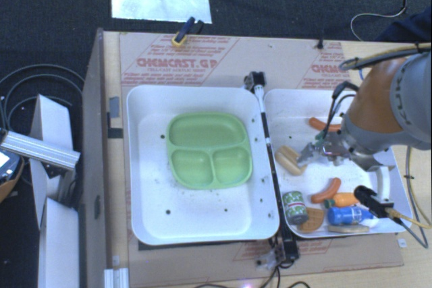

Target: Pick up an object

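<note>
My gripper (312,152) hangs low over the middle of the right bin (297,104), on the grey arm with the orange band reaching in from the right. Just left of its tip lies a tan hot dog bun (287,158), very close to it; I cannot tell whether they touch. A red sausage (322,123) lies behind the gripper. In front of it lie another red sausage (326,189) and an orange carrot (345,199). Along the near wall are a green can (294,206), a blue can (347,215) and a brown flat piece (312,221).
The left bin (152,212) holds a green divided plate (208,150). A black rail (264,138) runs between the two bins. A pale flat stick (351,229) lies by the right bin's near wall. Cardboard covers the bench behind the bins.
</note>
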You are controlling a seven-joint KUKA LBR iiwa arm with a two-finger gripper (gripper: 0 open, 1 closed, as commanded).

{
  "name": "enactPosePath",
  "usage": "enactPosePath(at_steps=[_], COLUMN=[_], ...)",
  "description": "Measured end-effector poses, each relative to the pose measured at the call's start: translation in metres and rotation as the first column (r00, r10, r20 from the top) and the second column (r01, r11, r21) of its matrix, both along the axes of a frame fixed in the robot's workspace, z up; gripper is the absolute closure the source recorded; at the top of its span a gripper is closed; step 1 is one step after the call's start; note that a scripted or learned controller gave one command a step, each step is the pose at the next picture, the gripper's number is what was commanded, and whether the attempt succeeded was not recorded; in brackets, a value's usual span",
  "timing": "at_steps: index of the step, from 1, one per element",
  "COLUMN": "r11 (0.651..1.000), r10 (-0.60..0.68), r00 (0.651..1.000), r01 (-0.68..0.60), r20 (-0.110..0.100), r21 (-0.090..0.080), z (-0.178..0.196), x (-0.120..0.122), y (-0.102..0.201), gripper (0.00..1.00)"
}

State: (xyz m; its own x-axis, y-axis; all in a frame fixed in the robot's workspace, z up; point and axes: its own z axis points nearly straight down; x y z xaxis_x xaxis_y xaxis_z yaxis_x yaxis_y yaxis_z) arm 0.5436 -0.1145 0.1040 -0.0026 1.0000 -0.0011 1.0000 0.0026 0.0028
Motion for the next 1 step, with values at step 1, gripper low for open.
enactPosePath(at_steps=[1], r11=[1.0], r10=[0.002], r00=[1.0], r01=[-0.002], r20=[0.007], r21=[0.0], z=[-0.0161], x=[0.1004], y=[-0.0216], gripper=[0.0])
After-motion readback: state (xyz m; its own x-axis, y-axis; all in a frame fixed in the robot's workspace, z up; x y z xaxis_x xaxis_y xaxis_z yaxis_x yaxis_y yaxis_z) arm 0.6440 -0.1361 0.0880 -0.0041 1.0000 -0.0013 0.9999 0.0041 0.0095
